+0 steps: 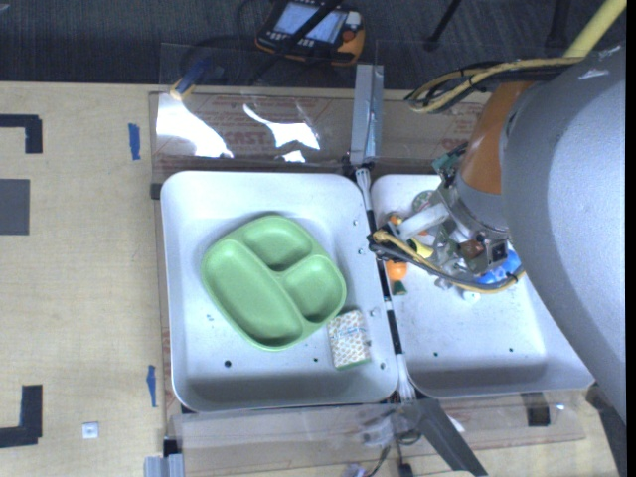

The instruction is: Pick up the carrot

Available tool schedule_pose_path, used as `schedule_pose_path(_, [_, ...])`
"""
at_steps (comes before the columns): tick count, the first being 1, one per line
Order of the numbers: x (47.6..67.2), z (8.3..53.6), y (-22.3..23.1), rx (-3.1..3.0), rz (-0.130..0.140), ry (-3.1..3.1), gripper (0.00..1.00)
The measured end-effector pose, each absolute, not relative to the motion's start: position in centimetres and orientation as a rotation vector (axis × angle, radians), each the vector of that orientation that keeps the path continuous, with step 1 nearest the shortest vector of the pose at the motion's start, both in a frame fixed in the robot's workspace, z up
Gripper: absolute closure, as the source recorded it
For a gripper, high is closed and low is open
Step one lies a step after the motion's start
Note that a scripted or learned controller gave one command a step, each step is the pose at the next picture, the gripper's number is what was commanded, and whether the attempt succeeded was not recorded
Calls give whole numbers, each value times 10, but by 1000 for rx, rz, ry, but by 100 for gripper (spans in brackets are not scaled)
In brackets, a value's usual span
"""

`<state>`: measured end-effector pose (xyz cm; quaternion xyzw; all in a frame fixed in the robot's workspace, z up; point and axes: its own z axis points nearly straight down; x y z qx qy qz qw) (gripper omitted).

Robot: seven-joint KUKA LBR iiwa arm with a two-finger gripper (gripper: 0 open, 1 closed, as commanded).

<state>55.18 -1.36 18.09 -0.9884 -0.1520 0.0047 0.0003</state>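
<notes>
The arm [581, 167] is bulky, smooth and grey. An orange band [487, 157] rings it above the wrist. Yellow and black cables [467, 79] loop alongside.

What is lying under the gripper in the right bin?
Under the gripper, a small orange piece with a green end, probably the carrot, lies at the left wall of the right bin. The arm covers whatever lies further right.
</notes>
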Motion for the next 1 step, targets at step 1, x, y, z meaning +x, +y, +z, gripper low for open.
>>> schedule_pose_path(1, [616, 255, -25, -3124, 10, -336, 100])
